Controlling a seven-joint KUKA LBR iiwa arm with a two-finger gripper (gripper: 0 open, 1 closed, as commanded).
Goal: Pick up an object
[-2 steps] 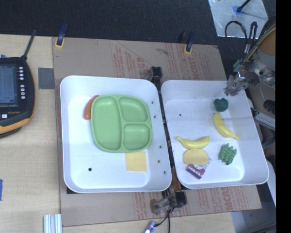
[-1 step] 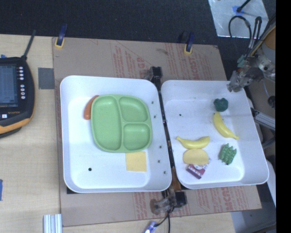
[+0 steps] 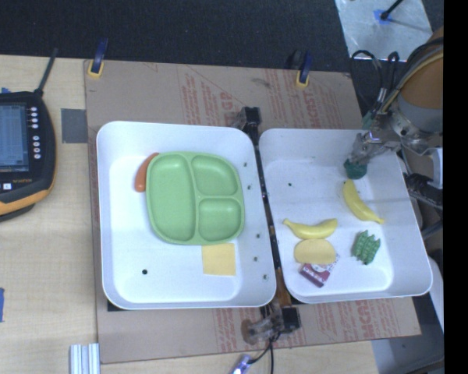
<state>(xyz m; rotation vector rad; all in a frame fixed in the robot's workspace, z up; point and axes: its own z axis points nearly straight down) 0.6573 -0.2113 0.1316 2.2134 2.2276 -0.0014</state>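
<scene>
My gripper (image 3: 356,164) hangs over the far right part of the right bin (image 3: 296,170), its dark tip just above a yellow banana (image 3: 362,202). A second banana (image 3: 311,227) lies near the bin's middle. Below it sit a round yellow piece (image 3: 315,250) and a red and white packet (image 3: 317,273). A bumpy green item (image 3: 366,247) rests to the right of them. I see nothing clearly held at the gripper's tip.
The left bin (image 3: 117,232) holds a green divided plate (image 3: 195,197), an orange piece (image 3: 141,174) tucked at its left edge and a yellow square (image 3: 219,259). A teach pendant (image 3: 8,154) lies on the bench at far left.
</scene>
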